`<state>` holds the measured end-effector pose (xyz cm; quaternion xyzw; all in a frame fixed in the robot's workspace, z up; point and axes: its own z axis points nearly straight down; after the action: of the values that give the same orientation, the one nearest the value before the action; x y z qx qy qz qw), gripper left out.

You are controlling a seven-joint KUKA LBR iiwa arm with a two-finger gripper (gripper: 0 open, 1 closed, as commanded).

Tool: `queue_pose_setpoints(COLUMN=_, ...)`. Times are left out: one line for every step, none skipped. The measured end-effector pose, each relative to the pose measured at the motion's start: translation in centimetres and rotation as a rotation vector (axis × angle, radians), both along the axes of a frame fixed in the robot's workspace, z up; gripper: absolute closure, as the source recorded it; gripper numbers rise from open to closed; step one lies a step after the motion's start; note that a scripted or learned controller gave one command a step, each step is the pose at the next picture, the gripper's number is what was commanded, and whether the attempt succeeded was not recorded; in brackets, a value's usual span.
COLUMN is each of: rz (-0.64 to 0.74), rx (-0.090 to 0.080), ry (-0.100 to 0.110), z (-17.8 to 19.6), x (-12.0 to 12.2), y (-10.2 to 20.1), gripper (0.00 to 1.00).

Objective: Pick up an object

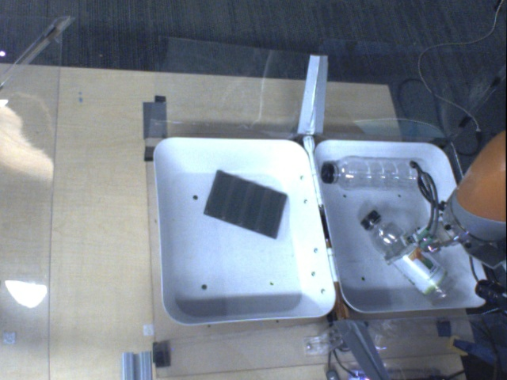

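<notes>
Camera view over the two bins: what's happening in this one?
The grey and orange arm reaches in from the right, and its claw is low in the right bin, against a small clear bottle lying tilted near the bin's near right corner. A larger clear bottle lies along that bin's far wall. A dark flat rectangular pad lies in the left bin, untouched. Whether the claw has actually gripped the small bottle cannot be told from here.

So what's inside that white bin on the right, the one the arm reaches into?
The right bin holds a clear plastic bottle lying along its far wall, and a smaller clear bottle with a dark cap nearer the middle. The arm covers the bin's right edge, so anything beneath it is hidden.
</notes>
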<state>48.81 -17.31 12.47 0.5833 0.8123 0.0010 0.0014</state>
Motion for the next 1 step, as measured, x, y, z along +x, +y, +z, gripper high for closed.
queue_pose_setpoints(rz=0.058, rx=-0.002, ry=-0.009, z=-3.54, x=5.55, y=-3.22, gripper=0.00)
